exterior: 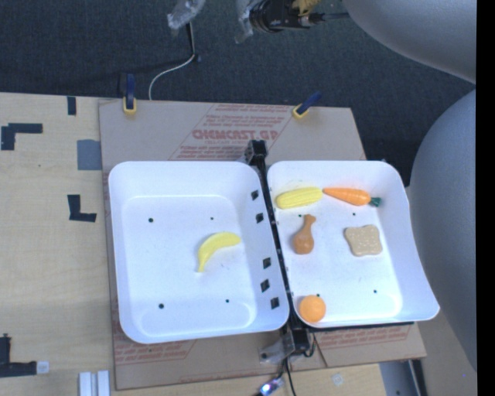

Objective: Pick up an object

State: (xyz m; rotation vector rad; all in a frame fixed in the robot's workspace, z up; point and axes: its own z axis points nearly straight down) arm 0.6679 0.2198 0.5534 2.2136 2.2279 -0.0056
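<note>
A yellow banana [215,247] lies alone in the left bin [139,193]. The right bin [402,255] holds a yellow corn cob [298,198], an orange carrot [349,196], a brown drumstick [304,234], a tan slice of bread [363,240] and an orange ball-shaped fruit [312,308] at its near left corner. My gripper [216,17] hangs high at the top edge, beyond the far side of the bins, open with its pale fingers [186,13] spread wide and nothing between them.
The grey arm [433,39] sweeps across the top right and down the right side beside the right bin. The bins rest on a cardboard sheet [232,131] held by two clamps. A black divider [267,232] runs between the bins.
</note>
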